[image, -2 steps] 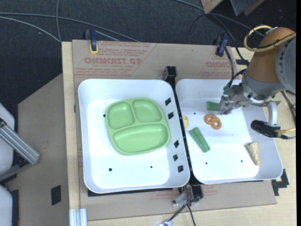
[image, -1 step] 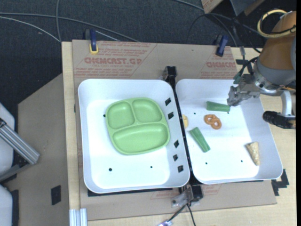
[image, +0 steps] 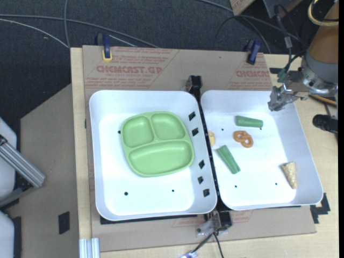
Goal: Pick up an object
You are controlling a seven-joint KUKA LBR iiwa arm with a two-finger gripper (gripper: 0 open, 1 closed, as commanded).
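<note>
Claw [image: 275, 102] over right bin [image: 306, 160] top edge, grip state unreadable, green stick [image: 249, 122] just left-below, pretzel [image: 243, 138] beyond, green plate [image: 157, 143] far left.

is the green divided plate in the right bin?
No, the green divided plate lies in the left bin.

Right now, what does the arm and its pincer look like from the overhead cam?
The arm enters at upper right: grey housing with an orange band above the wrist. Dark cables and a yellowish loop run alongside it. The pincer is small, grey metal, with dark details.
</note>
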